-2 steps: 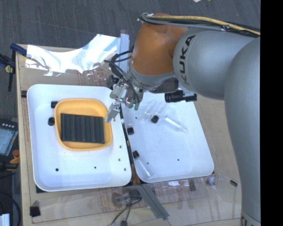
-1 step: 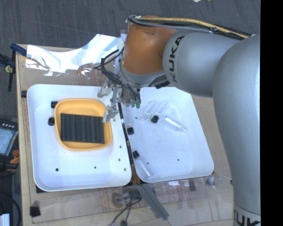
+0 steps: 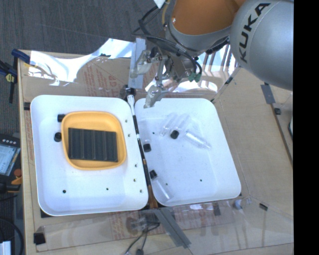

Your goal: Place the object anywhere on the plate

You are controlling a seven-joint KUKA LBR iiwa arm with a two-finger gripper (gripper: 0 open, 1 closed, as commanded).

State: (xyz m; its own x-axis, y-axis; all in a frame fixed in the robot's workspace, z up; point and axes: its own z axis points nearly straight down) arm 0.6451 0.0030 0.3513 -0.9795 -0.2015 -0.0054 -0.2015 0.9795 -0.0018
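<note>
A dark, ridged rectangular object lies flat in the middle of the yellow plate, which sits in the left white bin. My gripper hangs over the back edge of the right bin, near the divide between the two bins and well apart from the plate. Its fingers stand apart and nothing is between them. The grey arm with its orange band fills the top right.
Clear plastic pieces and a small black bit lie in the back half of the right bin. Crumpled foil lies behind the left bin. Black clips sit along the seam between the bins.
</note>
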